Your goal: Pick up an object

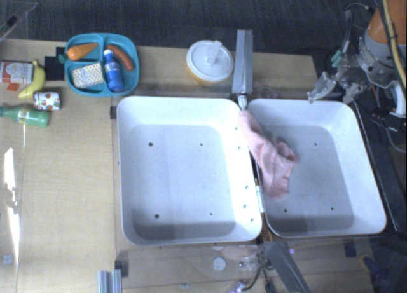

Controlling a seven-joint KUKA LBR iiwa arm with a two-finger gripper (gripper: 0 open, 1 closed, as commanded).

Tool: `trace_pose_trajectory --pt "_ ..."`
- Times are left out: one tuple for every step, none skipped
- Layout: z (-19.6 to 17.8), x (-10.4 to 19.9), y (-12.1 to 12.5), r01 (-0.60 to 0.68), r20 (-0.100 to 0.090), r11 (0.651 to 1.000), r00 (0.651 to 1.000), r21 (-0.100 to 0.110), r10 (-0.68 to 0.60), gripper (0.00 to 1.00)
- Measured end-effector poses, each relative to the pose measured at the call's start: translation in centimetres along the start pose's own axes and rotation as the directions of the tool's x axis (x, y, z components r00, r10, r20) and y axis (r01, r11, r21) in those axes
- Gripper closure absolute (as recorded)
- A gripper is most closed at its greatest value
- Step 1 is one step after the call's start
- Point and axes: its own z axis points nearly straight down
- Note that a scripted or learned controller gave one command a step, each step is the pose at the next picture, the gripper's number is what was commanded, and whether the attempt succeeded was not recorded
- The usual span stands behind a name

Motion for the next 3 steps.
trace_pose_trajectory --pt "13.3 1.4 1.1 0.284 -0.001 0.959 0.959 0.0 -0.284 0.0" --pt "12.1 1.5 1.3 0.288 0.002 0.958 0.958 -0.006 -0.288 1.0" --pt "0.7 3.1 1.3 0.41 0.003 0.912 0.912 -0.005 -0.41 1.0"
